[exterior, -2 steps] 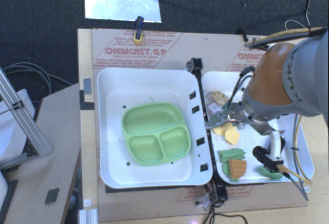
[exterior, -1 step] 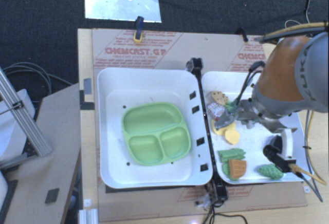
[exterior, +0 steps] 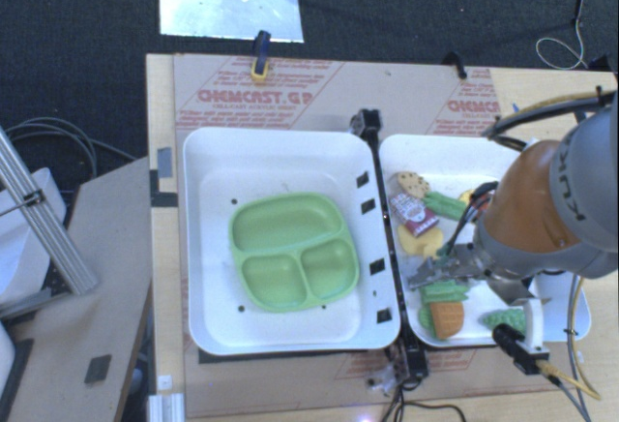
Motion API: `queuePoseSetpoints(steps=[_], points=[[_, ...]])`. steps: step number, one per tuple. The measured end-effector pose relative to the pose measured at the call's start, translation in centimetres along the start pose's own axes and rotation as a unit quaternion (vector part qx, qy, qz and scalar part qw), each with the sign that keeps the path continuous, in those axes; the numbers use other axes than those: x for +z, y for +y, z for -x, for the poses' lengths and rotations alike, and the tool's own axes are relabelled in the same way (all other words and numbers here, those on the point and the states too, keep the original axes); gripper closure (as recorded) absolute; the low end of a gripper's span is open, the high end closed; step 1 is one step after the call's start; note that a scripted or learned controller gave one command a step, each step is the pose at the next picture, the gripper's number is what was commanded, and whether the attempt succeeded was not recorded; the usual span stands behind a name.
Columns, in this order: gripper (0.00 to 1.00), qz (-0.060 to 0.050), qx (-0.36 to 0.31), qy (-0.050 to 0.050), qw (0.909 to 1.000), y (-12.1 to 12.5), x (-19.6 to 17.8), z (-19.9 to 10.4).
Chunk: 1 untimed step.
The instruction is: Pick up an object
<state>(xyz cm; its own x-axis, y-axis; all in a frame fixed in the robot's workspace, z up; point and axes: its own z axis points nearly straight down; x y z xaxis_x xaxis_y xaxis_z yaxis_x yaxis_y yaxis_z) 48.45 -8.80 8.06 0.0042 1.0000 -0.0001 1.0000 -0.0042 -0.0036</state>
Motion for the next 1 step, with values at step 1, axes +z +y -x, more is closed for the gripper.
queuePoseSetpoints(steps=[1], points=[[1.0, 0.004, -0.003, -0.001, 1.0, 0.31, -1.5, -0.2]])
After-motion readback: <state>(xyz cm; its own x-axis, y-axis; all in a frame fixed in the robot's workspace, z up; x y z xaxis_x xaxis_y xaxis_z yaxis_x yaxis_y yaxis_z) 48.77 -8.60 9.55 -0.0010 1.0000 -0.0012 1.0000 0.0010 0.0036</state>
